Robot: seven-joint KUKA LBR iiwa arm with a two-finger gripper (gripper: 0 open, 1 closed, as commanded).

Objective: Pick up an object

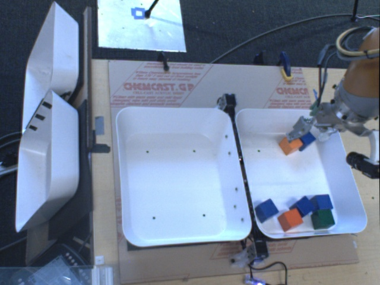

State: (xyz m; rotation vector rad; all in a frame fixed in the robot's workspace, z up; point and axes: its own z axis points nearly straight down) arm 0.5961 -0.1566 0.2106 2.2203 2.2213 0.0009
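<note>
gripper [301, 132] low in right bin [267, 123], right at orange block [290, 146] and blue block [307, 140]; can't tell whether it's pinching either; lift not done; other blocks [295, 211] sit near front rim

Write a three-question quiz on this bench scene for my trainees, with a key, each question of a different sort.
1. True or false: the left bin holds several blocks.
2. Multiple choice: the claw is over which bin? A) left B) right C) neither
3. Fill in: the block cluster near the right bin's front edge has three blue blocks, one orange block and one ____ block.

Key: 1 false; 2 B; 3 green.
</note>
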